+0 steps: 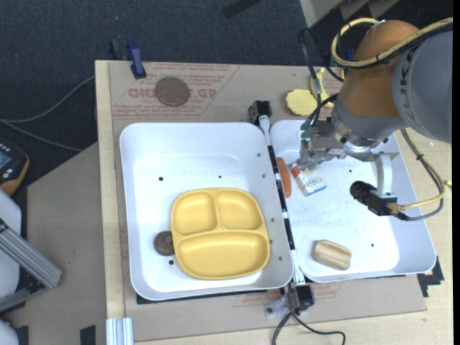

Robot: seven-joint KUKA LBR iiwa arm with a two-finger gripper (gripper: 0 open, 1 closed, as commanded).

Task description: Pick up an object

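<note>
The gripper (pixel 313 158) hung low over the right white bin (pixel 402 254), close to its left wall; whether it held anything could not be told. Just below it lay a small white, blue-printed packet (pixel 312 185), and just to its left an orange, carrot-like stick (pixel 285 177). A tan wooden block (pixel 331 254) rested well below. Further left, the other bin (pixel 144 157) held a yellow divided plate (pixel 219 232).
</note>
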